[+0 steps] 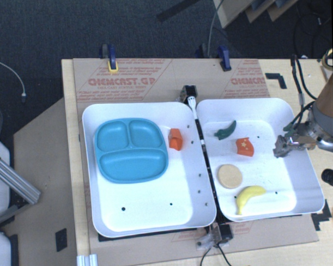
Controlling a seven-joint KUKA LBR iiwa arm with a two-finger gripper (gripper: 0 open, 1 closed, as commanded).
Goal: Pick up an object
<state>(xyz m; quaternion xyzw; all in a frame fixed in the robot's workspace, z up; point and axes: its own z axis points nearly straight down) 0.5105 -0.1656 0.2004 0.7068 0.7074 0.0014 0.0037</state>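
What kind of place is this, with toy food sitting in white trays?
Probably a robotics lab test bench. Two white bins are fixed on a board held by clamps, cables run off the bench, and a robot arm's gripper hangs over play food such as a banana.

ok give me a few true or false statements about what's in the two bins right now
1. The blue tray lies in the left bin. True.
2. The banana lies in the left bin. False: it is in the right bin.
3. The gripper holds the banana. False: it is at the right bin's right side, apart from the banana.
4. A round tan disc lies just above and left of the banana. True.
5. Both bins hold an orange block. True.
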